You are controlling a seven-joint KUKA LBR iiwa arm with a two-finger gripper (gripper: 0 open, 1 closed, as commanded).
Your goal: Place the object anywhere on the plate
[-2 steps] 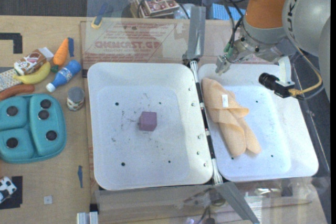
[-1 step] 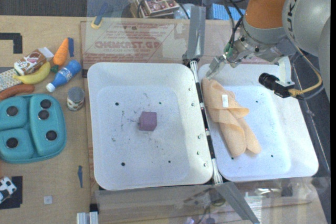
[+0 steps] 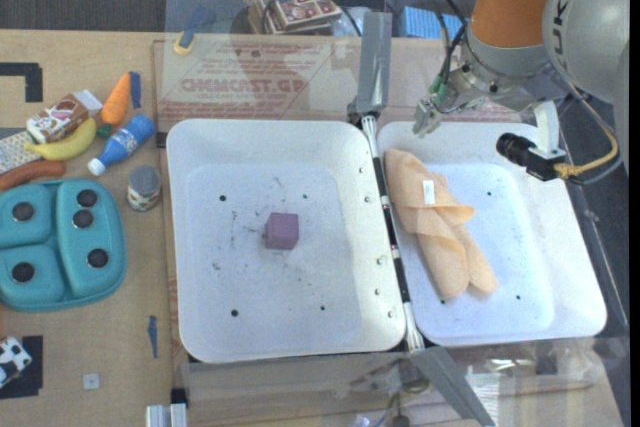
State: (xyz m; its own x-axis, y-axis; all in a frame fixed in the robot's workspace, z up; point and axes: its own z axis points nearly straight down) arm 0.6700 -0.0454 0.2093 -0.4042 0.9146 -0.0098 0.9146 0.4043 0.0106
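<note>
Inspection of the counter finds two white bins side by side. The left bin contains one small purple cube, lying flat near the middle of the floor, apart from every wall and untouched. In my judgement this is the object to be placed. The right bin contains a folded peach cloth, laid lengthwise along its left half, close to the divider between the bins. No ordinary plate is evident in either bin. The nearest candidate is a teal divided dish on the counter left of the bins, with a banana, a carrot, a small bottle and a can grouped just above it and to its right; whether that dish is the intended target cannot be confirmed. The arm reaches in from the right, and the hand hangs above the far left corner of the right bin, just beyond the top end of the cloth and well apart from the cube. How far the hand is open cannot be told at this size and angle. Nothing is seen in its grasp, and it does not appear to touch the cloth or the bin. Assessment: the cube is not yet picked up and the placement is outstanding.
</note>
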